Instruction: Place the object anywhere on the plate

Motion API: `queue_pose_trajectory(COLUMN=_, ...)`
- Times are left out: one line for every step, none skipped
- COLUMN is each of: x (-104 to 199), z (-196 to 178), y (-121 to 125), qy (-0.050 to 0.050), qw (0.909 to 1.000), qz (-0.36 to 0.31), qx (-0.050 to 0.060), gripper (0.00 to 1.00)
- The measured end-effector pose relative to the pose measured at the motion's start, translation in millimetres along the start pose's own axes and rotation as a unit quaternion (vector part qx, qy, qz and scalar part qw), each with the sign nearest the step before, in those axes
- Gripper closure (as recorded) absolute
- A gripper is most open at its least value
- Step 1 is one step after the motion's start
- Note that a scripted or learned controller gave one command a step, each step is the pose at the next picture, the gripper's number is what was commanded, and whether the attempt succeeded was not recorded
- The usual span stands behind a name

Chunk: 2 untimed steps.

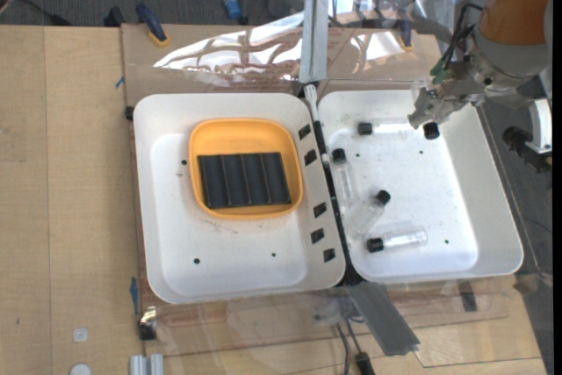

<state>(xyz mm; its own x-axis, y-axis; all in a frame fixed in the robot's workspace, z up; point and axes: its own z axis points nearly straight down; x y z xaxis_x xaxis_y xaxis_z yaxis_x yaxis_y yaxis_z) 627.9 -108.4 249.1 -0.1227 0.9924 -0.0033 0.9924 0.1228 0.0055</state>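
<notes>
A: Where's the object lying?
B: Clear vial [397, 239] with a black cap is lying flat in the right bin [461, 189], near the front edge. Another vial [344, 180] is lying along the divider. A small black cap [382, 198] is sitting between them, and a short capped piece [363, 129] is sitting nearer the back.
A: Plate?
B: Orange plate [246, 133] is sitting in the left bin [167, 224], well apart from the vials. A black ridged block [244, 180] is lying on it.
A: Pincer?
B: Pincer [428, 114] is hanging over the right bin's back right corner. A small black bit [430, 131] is showing just below it. Released or clenched, I cannot tell. The arm [518, 4] is reaching in from the right. The worktop [61, 189] is carrying both bins.
</notes>
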Motion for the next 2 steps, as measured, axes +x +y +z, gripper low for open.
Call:
queue_pose_trajectory(x=-3, z=7, y=40, qy=0.0, qw=0.9966, qz=-0.083, qx=0.0, gripper=1.0)
queue_pose_trajectory(x=18, z=-16, y=43, qy=0.0, qw=0.9756, qz=-0.22, qx=-0.001, gripper=1.0)
